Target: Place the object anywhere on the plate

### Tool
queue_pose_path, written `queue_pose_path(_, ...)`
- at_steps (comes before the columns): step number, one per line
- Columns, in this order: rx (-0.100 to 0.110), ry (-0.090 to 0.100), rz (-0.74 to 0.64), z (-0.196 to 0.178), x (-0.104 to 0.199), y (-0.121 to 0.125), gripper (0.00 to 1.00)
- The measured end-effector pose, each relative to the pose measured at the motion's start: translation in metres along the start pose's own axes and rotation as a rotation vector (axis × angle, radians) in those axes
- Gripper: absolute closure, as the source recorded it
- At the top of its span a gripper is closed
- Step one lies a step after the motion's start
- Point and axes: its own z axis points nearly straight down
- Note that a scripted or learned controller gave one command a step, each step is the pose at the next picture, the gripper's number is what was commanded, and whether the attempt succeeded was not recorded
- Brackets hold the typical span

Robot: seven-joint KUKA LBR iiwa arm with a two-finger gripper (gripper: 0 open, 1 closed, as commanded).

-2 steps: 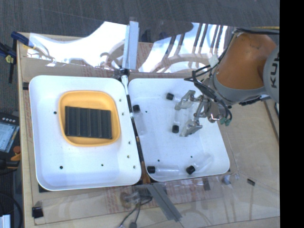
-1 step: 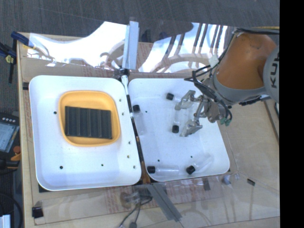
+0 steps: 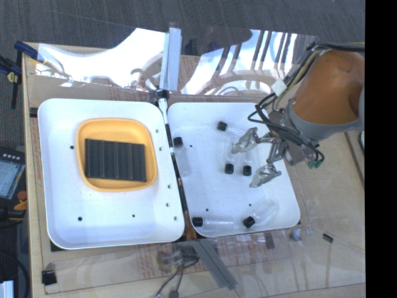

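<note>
Your gripper [image 3: 256, 159] hangs wide open and empty, small black cubes [image 3: 238, 168] just at its 9 o'clock, plate [image 3: 116, 153] farther that way.

We see two bins [image 3: 62, 222] of smooth white plastic with a soft sheen. The yellow plate [image 3: 90, 132] looks matt plastic, its dark ribbed insert [image 3: 116, 160] duller. The gripper [image 3: 255, 160] fingers look like bare metal — pale and faintly shiny. The bench [image 3: 347, 266] looks like light wood.
</note>
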Motion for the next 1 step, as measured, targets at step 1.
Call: queue_pose_path(1, -0.001, 0.001, -0.286, -0.0002, 0.0093, 0.0038, 0.00)
